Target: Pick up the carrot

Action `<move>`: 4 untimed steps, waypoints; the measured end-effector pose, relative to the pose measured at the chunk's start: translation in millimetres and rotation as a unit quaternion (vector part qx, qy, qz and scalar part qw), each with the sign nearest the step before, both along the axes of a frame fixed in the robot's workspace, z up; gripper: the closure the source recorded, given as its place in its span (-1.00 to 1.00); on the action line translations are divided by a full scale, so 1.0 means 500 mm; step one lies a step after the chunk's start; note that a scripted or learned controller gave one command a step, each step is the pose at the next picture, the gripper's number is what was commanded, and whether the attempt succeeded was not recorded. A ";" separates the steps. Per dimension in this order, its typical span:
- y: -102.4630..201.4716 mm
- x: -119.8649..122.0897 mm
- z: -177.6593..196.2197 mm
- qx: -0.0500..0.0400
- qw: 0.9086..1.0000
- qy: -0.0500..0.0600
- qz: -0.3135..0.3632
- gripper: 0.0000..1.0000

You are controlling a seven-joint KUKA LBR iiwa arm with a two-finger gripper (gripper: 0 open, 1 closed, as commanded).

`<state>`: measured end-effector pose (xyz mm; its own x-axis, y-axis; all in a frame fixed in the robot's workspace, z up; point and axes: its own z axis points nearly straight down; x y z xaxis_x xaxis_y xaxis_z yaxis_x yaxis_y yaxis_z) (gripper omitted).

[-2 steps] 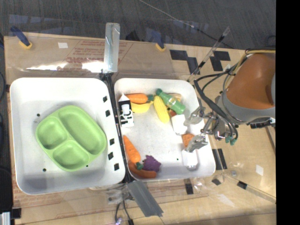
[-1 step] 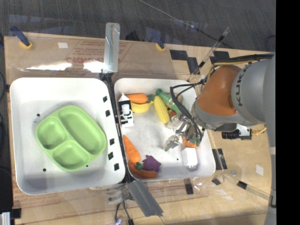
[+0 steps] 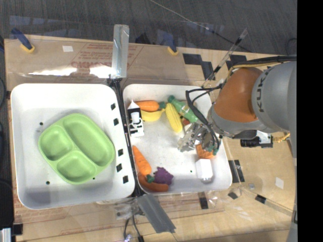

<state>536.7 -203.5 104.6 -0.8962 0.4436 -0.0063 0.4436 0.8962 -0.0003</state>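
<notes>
Hovering low in the right bin [image 3: 222,181], the pincer [image 3: 196,139] had grasped nothing, its fingers' spread impossible to tell, while the carrot [image 3: 141,161] lay unpicked well to its left.

Smooth, faintly glossy white plastic bins [image 3: 30,185] sit on a matt, wood-like surface [image 3: 262,221]. Left of the carrot [image 3: 141,160], the green divided plate [image 3: 75,147] looks satin plastic.
</notes>
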 end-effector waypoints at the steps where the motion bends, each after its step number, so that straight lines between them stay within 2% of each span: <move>1: 0.101 0.064 0.156 0.001 0.998 -0.001 0.066 1.00; 2: -0.017 0.175 0.270 -0.001 0.996 -0.001 0.089 1.00; 3: -0.011 0.163 0.306 -0.001 0.965 0.001 0.263 1.00; 4: -0.008 0.244 0.328 -0.001 0.925 0.001 0.379 1.00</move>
<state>658.7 -207.6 268.6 -0.9496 -0.3135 -0.0049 -0.3135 0.9496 -0.0027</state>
